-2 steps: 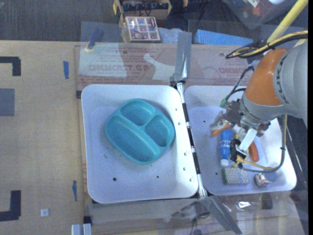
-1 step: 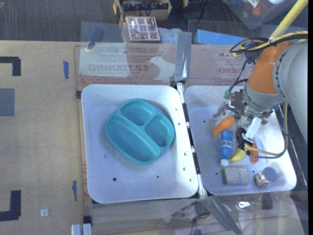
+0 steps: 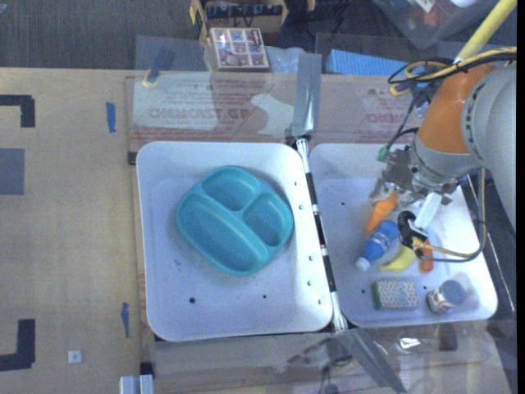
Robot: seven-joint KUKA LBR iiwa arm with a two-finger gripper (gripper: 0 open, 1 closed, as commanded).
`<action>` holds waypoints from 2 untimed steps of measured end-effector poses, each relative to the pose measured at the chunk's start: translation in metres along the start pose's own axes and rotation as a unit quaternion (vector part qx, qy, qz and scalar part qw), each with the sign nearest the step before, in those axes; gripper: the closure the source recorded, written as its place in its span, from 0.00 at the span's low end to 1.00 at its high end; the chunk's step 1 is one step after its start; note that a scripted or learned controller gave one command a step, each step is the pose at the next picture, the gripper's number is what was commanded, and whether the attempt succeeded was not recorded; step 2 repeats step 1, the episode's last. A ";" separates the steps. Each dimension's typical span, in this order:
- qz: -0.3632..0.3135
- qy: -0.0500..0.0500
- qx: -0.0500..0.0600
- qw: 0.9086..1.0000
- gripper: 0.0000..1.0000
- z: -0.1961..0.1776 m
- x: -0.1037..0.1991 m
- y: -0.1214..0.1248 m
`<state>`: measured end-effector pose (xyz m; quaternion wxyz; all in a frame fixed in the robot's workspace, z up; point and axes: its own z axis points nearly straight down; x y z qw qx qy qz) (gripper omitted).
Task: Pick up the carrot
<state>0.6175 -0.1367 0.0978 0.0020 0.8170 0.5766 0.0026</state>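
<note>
My jaws (image 3: 399, 197) hang low over the right bin (image 3: 344, 298), right at the carrot (image 3: 381, 214); whether they are spread or pinching it I cannot tell. The carrot lies slanted just beneath me, its lower end beside a blue-and-white bottle (image 3: 377, 245). I judge it a light, stiff, smooth toy, likely slippery, best gripped across its thick middle.

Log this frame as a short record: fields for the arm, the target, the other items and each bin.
arm: reaches in from the right, pincer low over the right bin
carrot: orange, in the right bin, just below the pincer
near the carrot: blue bottle, yellow piece
front of right bin: speckled sponge, small can
left bin: teal divided plate
</note>
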 end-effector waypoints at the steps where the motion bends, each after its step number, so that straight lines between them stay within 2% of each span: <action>1: -0.077 -0.001 0.003 0.997 1.00 -0.137 0.060 -0.035; 2: -0.077 -0.001 0.003 0.997 1.00 -0.137 0.060 -0.035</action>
